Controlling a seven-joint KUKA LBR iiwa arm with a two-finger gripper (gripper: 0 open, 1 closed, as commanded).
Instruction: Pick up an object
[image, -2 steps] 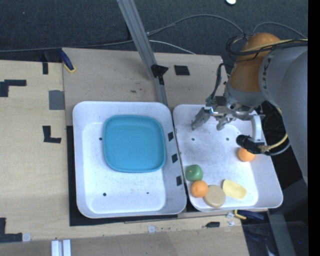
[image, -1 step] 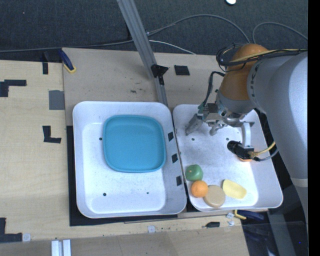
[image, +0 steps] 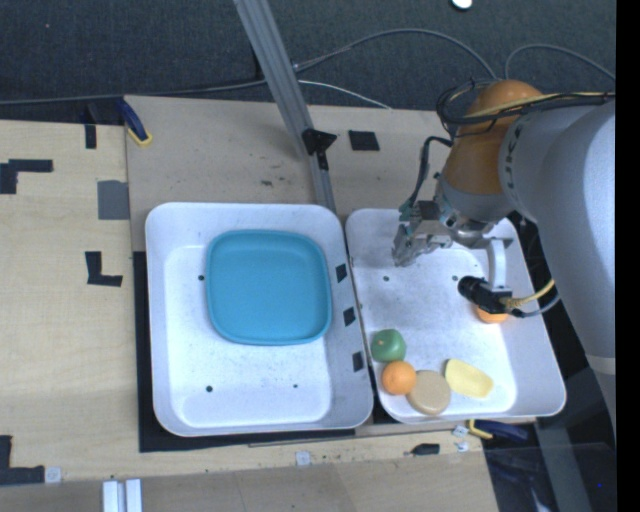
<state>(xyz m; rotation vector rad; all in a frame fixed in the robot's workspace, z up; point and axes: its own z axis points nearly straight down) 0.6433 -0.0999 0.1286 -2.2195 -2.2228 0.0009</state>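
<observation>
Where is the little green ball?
The green ball sits in the right bin, near its front left corner. The orange ball lies just in front of it, and the blue plate is in the other bin.

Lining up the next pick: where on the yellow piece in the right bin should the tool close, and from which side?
Grip the yellow piece across its narrow width, coming straight down from above. It lies flat and elongated. The beige disc sits against its left end, so the tool probably does better closing nearer the free right end.
</observation>
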